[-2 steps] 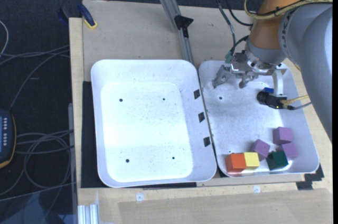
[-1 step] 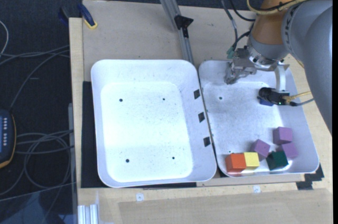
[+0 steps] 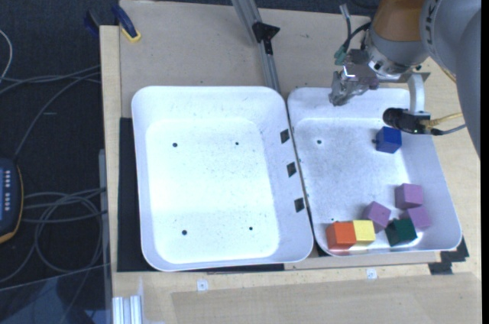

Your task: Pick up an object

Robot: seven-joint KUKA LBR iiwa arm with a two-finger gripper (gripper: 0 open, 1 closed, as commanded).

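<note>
Jaws: the gripper point(image 3: 342, 93) hangs over the far rim of the right bin point(image 3: 336, 162); I cannot tell whether they are wide or narrow, and nothing shows between them.
Arm: the arm point(image 3: 416, 1) reaches in from the right, its wrist tipped down toward the bin's far left corner.
Nearest block: a blue block point(image 3: 388, 140) sits alone near the far right wall, apart from the gripper, probably the easiest pick because nothing crowds it.
Cluster: an orange block point(image 3: 341, 234), a yellow block point(image 3: 364, 231), a green block point(image 3: 399, 232) and three purple blocks point(image 3: 409, 196) bunch at the near right corner, several touching, likely hard to take singly.
Left bin: the left bin point(image 3: 206, 177) lies beside it.
Table: the table point(image 3: 191, 40) carries both bins.
</note>
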